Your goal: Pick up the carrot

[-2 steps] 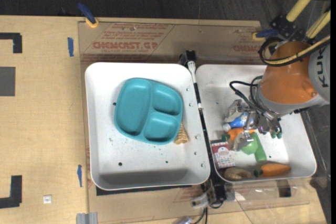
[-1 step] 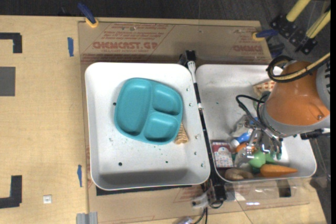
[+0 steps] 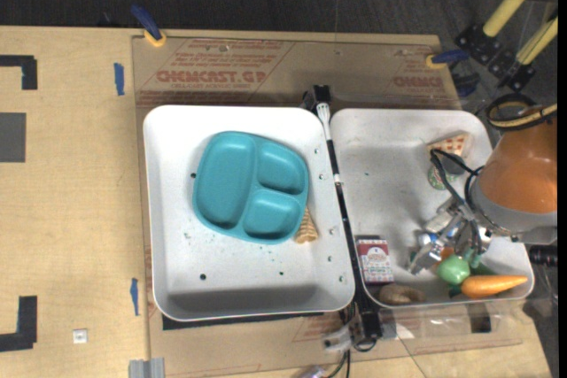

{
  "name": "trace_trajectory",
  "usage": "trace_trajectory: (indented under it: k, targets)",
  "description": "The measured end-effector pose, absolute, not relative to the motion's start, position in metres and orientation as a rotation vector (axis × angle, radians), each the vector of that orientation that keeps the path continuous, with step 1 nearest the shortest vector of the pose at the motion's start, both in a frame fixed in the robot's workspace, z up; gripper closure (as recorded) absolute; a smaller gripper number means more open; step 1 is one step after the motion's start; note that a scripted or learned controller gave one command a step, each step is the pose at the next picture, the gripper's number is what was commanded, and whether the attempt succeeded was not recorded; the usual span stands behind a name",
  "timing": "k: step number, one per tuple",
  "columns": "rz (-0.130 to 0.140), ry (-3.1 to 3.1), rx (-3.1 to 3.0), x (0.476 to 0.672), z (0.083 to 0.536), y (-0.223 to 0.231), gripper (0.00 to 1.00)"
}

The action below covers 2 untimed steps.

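Cardboard sheeting covers the bench, and on it sit 2 shallow white bins side by side, with dark floor beyond.

Lying in the near right corner of the right bin [image 3: 354, 190] is the carrot [image 3: 494, 285], orange, on its side along the front wall, its green top [image 3: 454, 270] pointing toward the middle of the bin. Just beside that green end, and partly over it, hangs the gripper [image 3: 440, 245], a cluster of metal and cables below the arm's orange band [image 3: 524, 177]. How its fingers stand cannot be made out: the metal parts blur together, and nothing orange shows between them.

By my reading the approach step is in hand; the carrot rests on the bin floor, not yet lifted. The next move would call for a shift toward the orange body, away from the leafy end, with care for the bin wall close alongside.

Farther out in the same bin lie a small red and white carton [image 3: 375, 258] near the divider and a pizza slice toy [image 3: 450, 145] at the back. Across in the left bin [image 3: 168, 190] rests a teal divided plate [image 3: 250, 186] with a waffle cone piece [image 3: 306, 227] touching its edge.
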<state>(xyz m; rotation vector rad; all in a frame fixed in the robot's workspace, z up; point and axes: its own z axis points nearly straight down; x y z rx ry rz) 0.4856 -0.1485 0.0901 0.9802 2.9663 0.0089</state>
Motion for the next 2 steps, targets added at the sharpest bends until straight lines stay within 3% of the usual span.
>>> trace_trajectory:
  k: [1, 2]
  targets:
    - [0.007, 2.953, 0.972, 0.490, 0.103, -0.149, 1.00]
    - [0.010, 3.017, 0.801, 0.487, 0.092, -0.178, 1.00]
